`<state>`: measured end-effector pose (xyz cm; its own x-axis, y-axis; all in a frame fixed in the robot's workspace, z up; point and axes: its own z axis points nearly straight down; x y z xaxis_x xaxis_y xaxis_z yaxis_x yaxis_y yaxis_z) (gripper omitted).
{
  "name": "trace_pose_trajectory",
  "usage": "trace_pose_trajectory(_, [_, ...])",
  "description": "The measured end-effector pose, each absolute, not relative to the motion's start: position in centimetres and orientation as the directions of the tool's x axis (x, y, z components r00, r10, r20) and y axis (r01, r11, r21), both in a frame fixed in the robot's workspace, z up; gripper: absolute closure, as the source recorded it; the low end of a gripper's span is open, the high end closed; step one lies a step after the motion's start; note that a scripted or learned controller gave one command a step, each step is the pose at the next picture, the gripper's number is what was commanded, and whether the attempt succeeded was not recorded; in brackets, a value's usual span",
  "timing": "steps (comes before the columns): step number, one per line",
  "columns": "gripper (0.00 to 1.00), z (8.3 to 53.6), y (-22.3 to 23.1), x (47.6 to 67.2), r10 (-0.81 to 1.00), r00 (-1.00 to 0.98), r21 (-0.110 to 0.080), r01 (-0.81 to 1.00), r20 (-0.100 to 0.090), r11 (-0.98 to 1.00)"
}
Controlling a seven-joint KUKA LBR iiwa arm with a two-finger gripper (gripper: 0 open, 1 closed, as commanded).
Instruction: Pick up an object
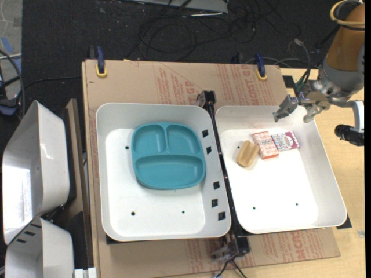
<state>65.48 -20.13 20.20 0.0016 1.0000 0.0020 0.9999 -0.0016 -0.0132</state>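
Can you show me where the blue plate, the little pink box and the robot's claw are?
blue plate [168, 156], camera view, on its large lower compartment.
pink box [275, 143], camera view, on its top face.
gripper [297, 111], camera view, midway between its two open fingertips.

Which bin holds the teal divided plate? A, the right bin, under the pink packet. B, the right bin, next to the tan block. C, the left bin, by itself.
C: the teal divided plate lies alone in the left bin, while the tan block and the pink packet lie in the right bin.
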Motion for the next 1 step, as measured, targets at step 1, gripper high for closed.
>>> trace_pose_trajectory(1, [0.00, 21.21, -20.02, 65.75, 1.000, -0.002, 0.000, 1.000, 0.000, 0.002])
